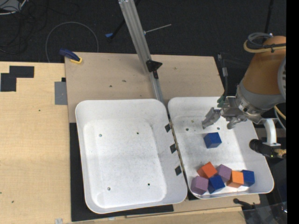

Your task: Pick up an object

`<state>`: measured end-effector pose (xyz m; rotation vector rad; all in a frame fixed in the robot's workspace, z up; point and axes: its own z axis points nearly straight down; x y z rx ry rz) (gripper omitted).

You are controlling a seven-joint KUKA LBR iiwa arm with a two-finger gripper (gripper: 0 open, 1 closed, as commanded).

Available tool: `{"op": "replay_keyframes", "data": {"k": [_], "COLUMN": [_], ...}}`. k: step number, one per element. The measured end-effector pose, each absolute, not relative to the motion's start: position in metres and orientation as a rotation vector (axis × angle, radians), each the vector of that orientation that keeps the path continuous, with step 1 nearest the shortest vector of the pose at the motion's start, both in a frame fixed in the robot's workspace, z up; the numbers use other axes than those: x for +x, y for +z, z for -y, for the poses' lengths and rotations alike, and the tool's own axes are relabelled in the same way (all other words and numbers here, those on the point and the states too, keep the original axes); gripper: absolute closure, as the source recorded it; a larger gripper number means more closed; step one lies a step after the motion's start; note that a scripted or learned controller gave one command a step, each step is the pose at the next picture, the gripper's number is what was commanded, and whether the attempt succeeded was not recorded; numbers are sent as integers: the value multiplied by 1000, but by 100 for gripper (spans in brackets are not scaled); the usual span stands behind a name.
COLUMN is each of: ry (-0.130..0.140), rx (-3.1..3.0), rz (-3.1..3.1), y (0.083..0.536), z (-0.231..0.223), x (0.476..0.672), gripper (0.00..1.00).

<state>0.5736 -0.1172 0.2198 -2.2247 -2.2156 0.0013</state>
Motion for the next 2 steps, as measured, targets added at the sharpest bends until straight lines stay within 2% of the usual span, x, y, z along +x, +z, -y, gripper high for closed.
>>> {"op": "replay_keyframes", "data": {"k": [1, 2], "ry": [10, 3], "rx": [-2219, -2220], "rz": [2214, 2218], "y": [112, 90], "z": [169, 178], "x": [606, 611], "gripper": [0, 0]}}
